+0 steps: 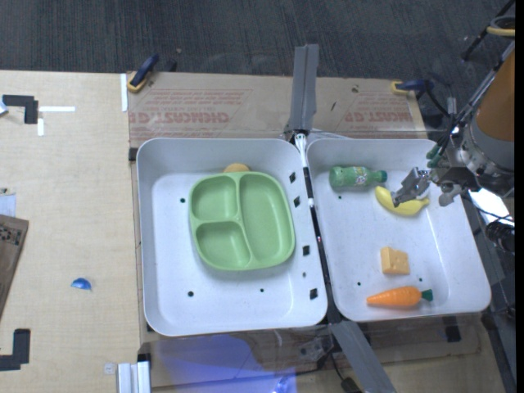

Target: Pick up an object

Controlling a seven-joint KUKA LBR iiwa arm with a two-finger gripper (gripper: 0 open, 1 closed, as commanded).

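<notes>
Camera view has the claw low over the right bin, right at the banana. I honestly can't tell how its tips are set, too dark and small.

My guess at the risk: the banana is curved and lying flat, so a pinch near one end could just roll it aside or push it toward the green bottle just beside it.

The arm comes in over the bin's far-right rim, wrist angled down toward the banana. A cheese wedge and a carrot sit further off, nearer the front rim. The left bin holds a green divided plate.
</notes>
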